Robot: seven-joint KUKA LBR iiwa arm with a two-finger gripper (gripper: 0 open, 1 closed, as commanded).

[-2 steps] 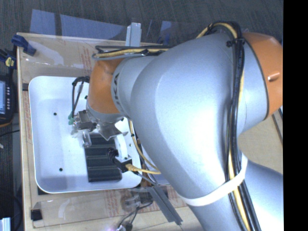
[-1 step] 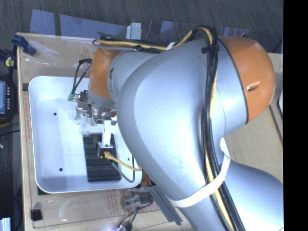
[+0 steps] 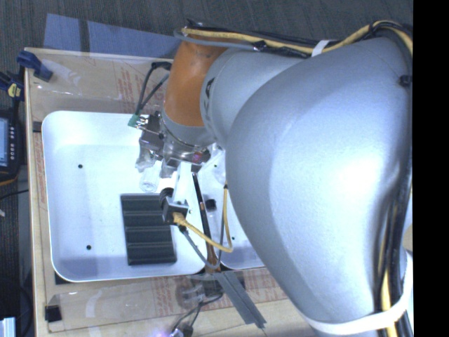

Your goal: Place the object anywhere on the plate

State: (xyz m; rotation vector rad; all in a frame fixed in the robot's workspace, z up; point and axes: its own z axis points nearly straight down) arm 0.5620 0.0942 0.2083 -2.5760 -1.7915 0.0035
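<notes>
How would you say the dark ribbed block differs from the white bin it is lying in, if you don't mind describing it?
The ribbed block is dark, almost black, while the left bin is bright white. The block's top is grooved in bands; the bin's floor is smooth, with a few small dark dots. The block is much the smaller, covering one patch near the bin's lower edge, beside the gripper. Both are roughly rectangular with rounded corners.

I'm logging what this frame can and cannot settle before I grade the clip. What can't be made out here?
- Gripper: small and glared in the camera view; open or shut cannot be told, nor whether it holds anything.
- Right bin: mostly covered by the grey arm; its contents are hidden.
- Plate: cannot be identified; the dark ribbed slab in the left bin may be it.
- The object to place: cannot be identified.
</notes>
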